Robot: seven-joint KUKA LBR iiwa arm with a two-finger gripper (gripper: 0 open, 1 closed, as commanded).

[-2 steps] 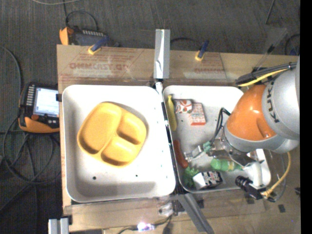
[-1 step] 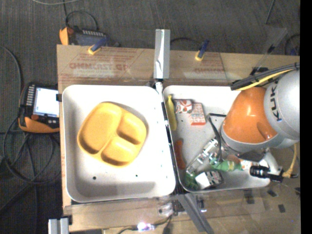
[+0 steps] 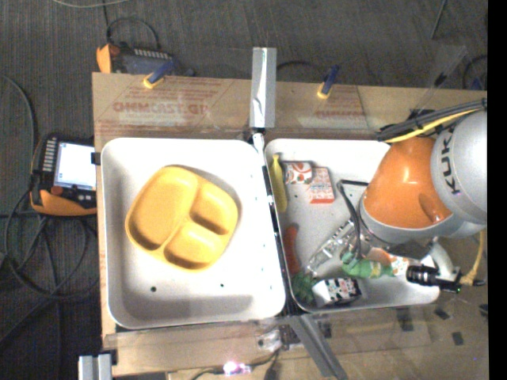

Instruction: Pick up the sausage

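The sausage (image 3: 291, 242), a slim reddish-brown stick, lies along the left wall of the right bin (image 3: 356, 150). My gripper (image 3: 334, 245) hangs low over the middle of that bin, a short way right of the sausage and apart from it. Nothing can be seen held in it. The orange band and grey wrist (image 3: 412, 192) cover the bin's right part.
A yellow divided plate (image 3: 184, 216) sits in the left bin (image 3: 119, 275). The right bin also holds a yellow banana-like piece (image 3: 276, 182), a red and white box (image 3: 310, 183), a green toy (image 3: 364, 267), a white pack (image 3: 339, 290) and a dark-capped bottle (image 3: 418, 274).
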